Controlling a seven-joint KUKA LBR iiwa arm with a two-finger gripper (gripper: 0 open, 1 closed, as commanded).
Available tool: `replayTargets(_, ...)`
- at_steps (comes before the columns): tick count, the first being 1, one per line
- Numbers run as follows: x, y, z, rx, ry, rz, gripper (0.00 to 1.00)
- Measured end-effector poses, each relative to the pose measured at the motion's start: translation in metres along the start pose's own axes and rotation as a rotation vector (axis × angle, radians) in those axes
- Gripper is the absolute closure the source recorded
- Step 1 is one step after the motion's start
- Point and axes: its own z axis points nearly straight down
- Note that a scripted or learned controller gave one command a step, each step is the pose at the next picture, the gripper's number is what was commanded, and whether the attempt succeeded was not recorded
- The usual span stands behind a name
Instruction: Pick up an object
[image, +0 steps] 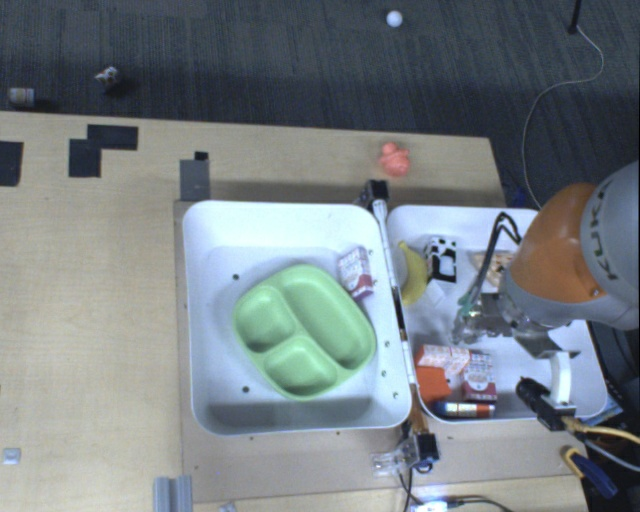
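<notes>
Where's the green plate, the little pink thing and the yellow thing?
green plate (305, 328), camera view, middle divider.
pink thing (395, 158), camera view, its centre, on the bench.
yellow thing (413, 276), camera view, its middle, right bin.

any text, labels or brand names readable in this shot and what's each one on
"KU": large grey letters on the arm, running off the right edge.
Small packet in the left bin, beside the green divided plate: red and white print, too blurred to read.
Red and white packets in the right bin: printing too small to read.
Black and white object: pattern, no legible text.
</notes>
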Motion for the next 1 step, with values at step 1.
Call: replayTargets(1, 0.0, -0.0001, 0.0001, 0.0, 0.0, 0.0, 0.0)
